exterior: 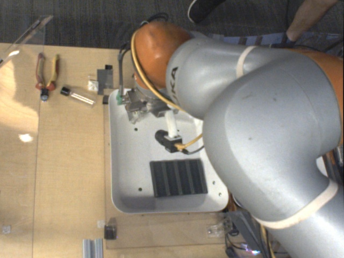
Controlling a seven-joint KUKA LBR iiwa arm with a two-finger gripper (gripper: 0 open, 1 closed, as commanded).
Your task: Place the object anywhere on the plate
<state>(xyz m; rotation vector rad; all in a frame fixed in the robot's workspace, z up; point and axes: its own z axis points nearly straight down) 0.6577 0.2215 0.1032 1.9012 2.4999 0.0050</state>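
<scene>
Where the gripper [134, 105] hangs over the upper-left corner of the white bin [121, 190], its grip state cannot be told. Black ribbed slab [178, 178]: flat in bin, near lower wall, apart from gripper. Pliers [47, 73]: on bench [64, 160], left.

Bulky grey arm [269, 122], orange band [156, 44], KUKA lettering [173, 83].

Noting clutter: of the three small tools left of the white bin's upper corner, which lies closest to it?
The small grey-and-black block, just off the bin rim; the clear black-capped tube and red-and-yellow-handled pliers lie farther left.
</scene>
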